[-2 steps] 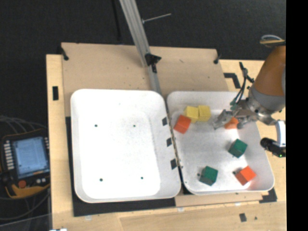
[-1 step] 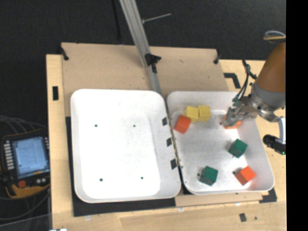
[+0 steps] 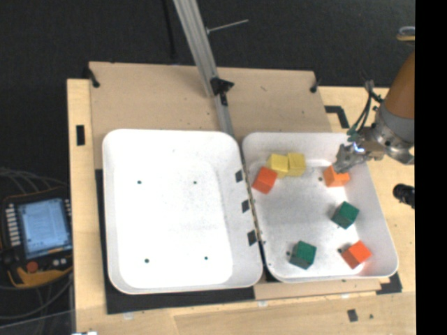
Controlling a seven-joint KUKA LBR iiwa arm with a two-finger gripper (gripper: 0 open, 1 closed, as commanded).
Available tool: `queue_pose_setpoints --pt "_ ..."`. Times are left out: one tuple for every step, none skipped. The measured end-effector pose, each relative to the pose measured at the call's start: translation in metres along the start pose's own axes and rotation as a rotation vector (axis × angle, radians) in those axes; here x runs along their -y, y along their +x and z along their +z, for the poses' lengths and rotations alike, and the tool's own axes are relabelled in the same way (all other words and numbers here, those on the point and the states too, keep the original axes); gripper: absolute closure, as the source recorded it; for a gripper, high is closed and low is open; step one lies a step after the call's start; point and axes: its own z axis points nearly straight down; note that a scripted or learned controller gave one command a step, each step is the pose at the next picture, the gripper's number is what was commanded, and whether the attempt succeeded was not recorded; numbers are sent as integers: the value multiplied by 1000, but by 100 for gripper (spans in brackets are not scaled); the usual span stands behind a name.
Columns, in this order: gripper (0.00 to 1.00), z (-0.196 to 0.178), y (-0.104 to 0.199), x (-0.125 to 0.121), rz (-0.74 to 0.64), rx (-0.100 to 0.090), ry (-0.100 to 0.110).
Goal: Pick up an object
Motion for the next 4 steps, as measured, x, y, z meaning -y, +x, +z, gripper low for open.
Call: queue_pose_setpoints --pt "100 -61 4 -8 -1 1 -2" --pt "100 -62 3 -9 -3 1 4" --pt "100 -68 50 -11 -3 0 3" --pt "100 -64 112 -11 -4 -2 6"
